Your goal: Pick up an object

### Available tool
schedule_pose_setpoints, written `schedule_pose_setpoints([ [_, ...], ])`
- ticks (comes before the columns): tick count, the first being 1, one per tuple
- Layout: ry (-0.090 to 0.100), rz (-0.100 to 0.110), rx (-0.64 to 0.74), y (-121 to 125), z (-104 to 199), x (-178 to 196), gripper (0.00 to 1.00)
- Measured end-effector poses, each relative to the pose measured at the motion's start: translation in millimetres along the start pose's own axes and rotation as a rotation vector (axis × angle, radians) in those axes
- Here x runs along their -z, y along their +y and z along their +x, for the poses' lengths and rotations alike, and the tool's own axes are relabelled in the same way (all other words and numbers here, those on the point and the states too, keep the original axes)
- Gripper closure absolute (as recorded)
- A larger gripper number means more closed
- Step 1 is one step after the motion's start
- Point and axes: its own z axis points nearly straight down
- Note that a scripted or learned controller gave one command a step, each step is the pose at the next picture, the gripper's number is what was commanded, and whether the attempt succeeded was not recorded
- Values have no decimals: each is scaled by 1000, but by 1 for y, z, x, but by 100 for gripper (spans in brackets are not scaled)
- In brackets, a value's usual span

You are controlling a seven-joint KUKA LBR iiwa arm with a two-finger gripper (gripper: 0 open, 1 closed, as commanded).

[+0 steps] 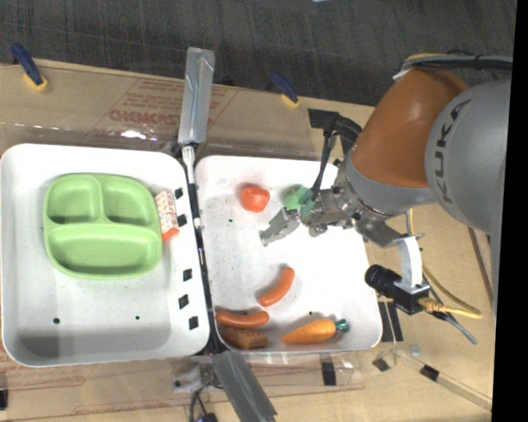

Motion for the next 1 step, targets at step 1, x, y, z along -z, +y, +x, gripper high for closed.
schedule_pose_setpoints([
  [1, 1, 4, -111, -58, -59, -110, 0],
])
